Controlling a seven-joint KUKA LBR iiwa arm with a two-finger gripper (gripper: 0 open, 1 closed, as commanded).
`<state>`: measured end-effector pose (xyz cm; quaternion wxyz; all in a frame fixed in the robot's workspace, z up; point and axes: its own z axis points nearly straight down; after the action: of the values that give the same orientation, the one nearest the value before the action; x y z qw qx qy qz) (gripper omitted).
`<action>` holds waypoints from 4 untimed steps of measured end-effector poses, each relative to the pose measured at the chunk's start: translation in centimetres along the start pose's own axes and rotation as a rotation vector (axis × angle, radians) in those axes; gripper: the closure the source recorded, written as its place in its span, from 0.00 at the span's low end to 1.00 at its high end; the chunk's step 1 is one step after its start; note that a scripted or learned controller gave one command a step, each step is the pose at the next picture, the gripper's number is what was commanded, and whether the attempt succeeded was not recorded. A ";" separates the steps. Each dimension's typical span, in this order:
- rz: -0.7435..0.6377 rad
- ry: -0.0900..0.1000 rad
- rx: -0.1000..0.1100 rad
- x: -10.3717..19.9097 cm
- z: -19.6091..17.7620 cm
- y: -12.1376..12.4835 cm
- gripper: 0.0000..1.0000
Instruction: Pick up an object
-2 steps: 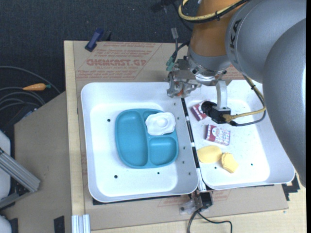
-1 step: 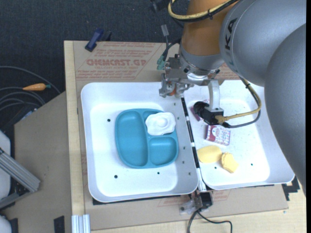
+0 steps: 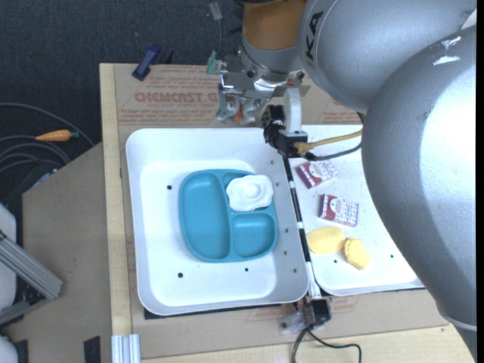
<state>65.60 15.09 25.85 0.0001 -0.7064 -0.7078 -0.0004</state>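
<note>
Nothing picked yet, by the look of it. Your gripper (image 3: pixel 261 100) sits beyond the far rim of the left bin (image 3: pixel 151 225); can't tell its state. Candidates: white cup (image 3: pixel 249 192) on the blue tray (image 3: pixel 215 221) in that bin, two yellow pieces (image 3: pixel 338 246) right of it.

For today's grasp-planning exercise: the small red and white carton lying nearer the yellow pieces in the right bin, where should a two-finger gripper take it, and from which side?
Probably from straight above. The red and white carton lies flat on the floor of the right bin, so its broad face points up. Close the jaws across its narrower width, near the middle. It lies apart from the second carton and the yellow pieces, leaving room beside it.
</note>
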 end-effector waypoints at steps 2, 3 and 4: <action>0.000 0.000 -0.002 -2.5 -0.1 1.1 1.00; 0.004 -0.002 0.004 -7.5 2.1 1.0 1.00; 0.001 0.000 0.004 -5.2 0.7 -0.7 1.00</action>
<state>64.95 9.88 25.14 0.0014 -0.7067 -0.7075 0.0008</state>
